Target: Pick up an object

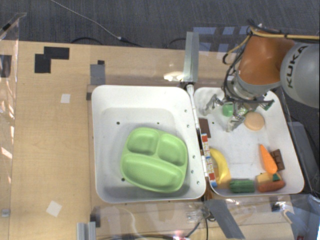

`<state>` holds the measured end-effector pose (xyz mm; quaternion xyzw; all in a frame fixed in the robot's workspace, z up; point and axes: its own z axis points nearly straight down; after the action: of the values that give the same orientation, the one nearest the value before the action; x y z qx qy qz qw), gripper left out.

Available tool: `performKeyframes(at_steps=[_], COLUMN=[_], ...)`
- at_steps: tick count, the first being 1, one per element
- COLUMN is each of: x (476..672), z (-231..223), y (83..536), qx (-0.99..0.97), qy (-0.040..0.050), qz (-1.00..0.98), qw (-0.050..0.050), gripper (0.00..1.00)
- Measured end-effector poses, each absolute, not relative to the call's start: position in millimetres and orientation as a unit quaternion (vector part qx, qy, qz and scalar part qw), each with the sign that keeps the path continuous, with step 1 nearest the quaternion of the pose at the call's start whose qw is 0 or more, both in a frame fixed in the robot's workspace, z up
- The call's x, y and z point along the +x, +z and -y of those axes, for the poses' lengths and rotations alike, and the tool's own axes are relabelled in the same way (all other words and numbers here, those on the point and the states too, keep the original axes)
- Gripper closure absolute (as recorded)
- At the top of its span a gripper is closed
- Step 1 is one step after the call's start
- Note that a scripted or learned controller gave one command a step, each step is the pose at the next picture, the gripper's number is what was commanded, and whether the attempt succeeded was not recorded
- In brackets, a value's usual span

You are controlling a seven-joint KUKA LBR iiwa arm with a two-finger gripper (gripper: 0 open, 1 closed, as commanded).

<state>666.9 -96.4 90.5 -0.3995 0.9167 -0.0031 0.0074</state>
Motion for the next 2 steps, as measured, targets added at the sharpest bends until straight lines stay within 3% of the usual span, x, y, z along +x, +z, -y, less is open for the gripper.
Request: performKeyframes(at_steps=[1,2], x=[670.7,673.4], z=[95,67], y=[106,260], qx=[-0.399,-0.378], qy=[-0.0051,-0.0052], qz=[-0.917,-0.926], qw=[0.014,0.012], gripper=[1.00,1.00])
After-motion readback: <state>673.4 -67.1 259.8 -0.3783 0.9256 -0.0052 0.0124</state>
